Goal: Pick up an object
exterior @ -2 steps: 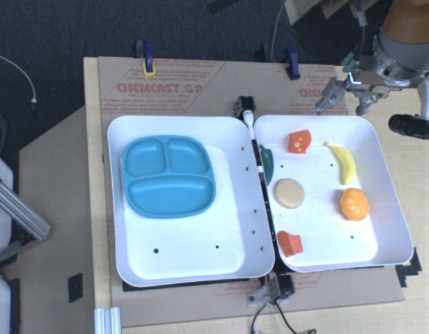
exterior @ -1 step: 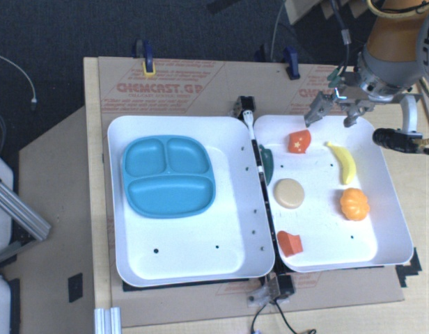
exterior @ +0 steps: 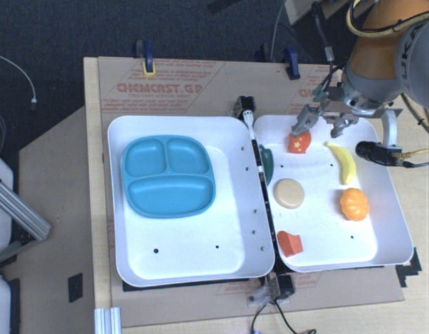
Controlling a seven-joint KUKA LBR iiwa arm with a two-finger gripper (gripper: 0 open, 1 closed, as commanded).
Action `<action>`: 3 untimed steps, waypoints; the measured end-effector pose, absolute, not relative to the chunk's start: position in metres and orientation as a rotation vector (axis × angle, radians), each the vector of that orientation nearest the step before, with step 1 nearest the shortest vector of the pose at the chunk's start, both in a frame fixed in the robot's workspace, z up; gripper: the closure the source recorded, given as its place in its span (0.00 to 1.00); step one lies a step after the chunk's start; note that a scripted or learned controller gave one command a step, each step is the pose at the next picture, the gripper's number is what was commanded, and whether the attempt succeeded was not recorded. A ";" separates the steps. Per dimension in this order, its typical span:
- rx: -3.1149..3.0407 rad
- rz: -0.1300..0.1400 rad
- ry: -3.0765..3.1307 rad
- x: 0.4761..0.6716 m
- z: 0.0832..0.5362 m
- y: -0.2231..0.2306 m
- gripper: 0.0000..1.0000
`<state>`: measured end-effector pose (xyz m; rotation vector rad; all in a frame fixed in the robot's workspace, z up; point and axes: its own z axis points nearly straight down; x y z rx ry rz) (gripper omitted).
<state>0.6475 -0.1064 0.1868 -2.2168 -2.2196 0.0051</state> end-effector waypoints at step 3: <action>-2.223 -0.005 -2.226 0.642 0.206 -0.090 1.00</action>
